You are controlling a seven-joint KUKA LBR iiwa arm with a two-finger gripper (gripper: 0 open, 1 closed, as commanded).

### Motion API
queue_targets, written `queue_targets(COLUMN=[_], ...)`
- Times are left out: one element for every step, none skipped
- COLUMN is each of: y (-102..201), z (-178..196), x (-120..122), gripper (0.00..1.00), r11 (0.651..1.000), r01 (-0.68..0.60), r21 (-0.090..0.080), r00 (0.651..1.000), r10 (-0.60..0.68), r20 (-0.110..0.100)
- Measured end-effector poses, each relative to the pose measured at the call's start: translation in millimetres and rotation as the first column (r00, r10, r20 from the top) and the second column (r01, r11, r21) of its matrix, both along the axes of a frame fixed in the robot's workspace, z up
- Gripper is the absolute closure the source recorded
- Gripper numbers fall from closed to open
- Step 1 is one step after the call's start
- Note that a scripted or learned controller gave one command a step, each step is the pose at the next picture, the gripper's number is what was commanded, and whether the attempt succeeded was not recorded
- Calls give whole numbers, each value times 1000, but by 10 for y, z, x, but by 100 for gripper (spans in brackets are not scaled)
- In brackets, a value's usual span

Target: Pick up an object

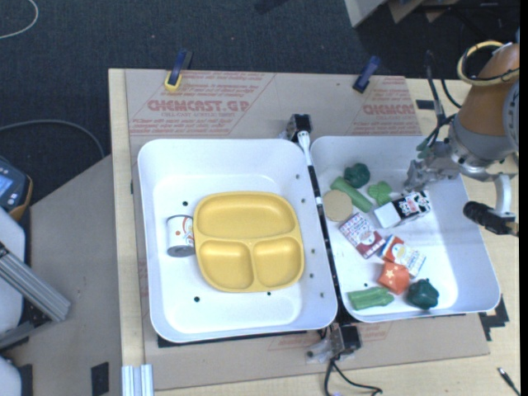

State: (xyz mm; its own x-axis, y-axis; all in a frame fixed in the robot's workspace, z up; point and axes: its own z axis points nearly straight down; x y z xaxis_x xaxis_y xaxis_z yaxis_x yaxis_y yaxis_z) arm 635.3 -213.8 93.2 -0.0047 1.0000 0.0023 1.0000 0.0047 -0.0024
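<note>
The bench (247, 106) is a brown board that carries two shallow white bins side by side. The left bin (157, 246) holds a yellow tray (247, 239) with three compartments, lying flat in its middle, and a small can (180, 236) that lies on its side and touches the left edge of the tray, its long axis running about left to right. The right bin (474, 279) holds many small things in its left and middle part. Near its far left side there is a dark green lump (357, 174), and just below it a light green stick (353, 195) whose long axis goes from upper left to lower right, beside a round tan disc (337, 206). A small green piece (379, 192) lies to the right of the stick. The arm (487, 114) reaches in from the right, and its gripper (422, 172) is low over the far part of this bin, just above a black and white box (412, 205) that touches a white block (387, 214); whether the fingers are apart or together, I cannot tell. Toward the near side lie a red patterned packet (360, 232), a red and white packet (403, 256), an orange thing (395, 278), a green bean shape (370, 298) lying almost left to right, and a dark green piece (423, 294) at the near right.
</note>
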Motion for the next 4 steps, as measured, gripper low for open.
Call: queue_targets(y=[-82, -97, -99, 275], z=[589, 1222, 1306, 1397], x=[43, 70, 80, -289], gripper=[100, 100, 100, 100], r11=[1000, 1000, 1000, 1000], r01=[4, 3, 3, 2], r21=[-6, -6, -5, 0], r00=[1000, 1000, 1000, 1000], r10=[-4, -3, -3, -2], r20=[8, 10, 4, -3])
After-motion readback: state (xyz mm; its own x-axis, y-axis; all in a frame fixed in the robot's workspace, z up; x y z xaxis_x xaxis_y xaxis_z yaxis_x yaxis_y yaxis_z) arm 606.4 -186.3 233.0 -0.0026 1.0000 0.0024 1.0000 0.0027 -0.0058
